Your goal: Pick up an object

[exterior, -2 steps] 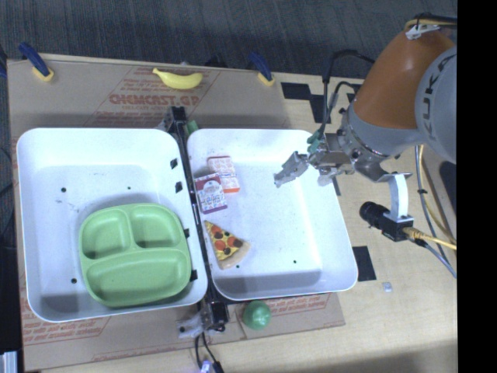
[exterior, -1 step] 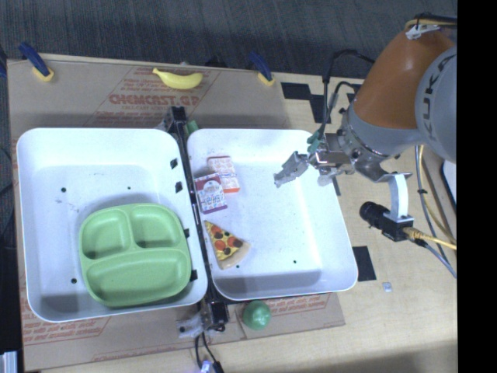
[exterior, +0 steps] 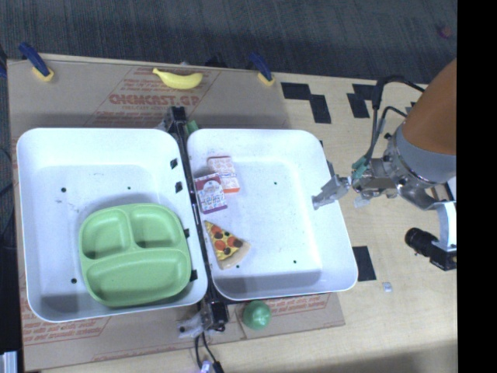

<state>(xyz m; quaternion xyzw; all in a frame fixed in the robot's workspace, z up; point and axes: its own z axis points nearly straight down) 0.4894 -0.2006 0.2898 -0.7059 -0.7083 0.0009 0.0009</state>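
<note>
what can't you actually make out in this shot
- Arm, camera view: cut off by the right edge above the orange band.
- Two small boxes in the right bin: print too small to read.
- Dark clip at the near joint between the bins: too small and blurred to identify.

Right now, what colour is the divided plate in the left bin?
Light green, seen best in the camera view: the plate.
</note>
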